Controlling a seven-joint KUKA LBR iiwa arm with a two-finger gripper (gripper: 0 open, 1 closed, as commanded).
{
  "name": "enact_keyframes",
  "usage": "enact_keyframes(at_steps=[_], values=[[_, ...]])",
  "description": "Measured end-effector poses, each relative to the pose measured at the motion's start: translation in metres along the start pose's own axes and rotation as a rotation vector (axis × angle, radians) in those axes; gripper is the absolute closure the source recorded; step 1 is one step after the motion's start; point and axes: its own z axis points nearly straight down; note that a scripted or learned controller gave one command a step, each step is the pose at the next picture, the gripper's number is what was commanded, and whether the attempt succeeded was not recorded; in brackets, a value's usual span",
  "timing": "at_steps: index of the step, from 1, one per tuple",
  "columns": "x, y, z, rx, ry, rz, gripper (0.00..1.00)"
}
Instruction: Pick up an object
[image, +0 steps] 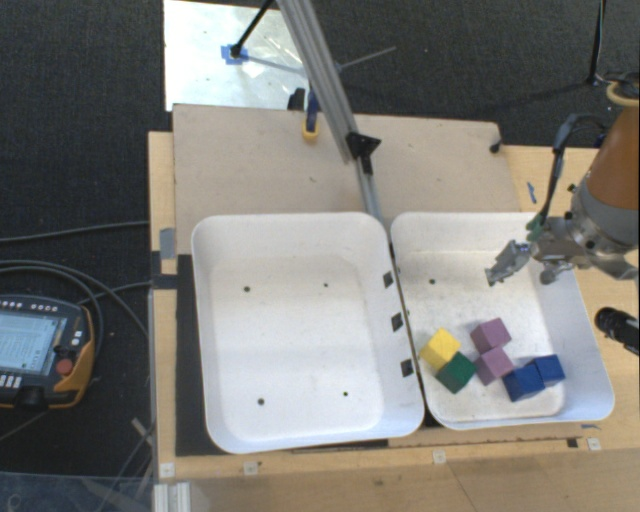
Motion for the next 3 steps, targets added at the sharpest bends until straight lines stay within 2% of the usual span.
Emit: enact_keyframes(at_steps=[1,2,3], values=[[-0.015,-0.038,0.175,0.007,0.000,0.003,0.00],[0.014,0.005,0.170,-0.003,0.000,-0.006,0.00],[0.019,-0.023,0.171,0.002,-0.001,0.002,0.00]])
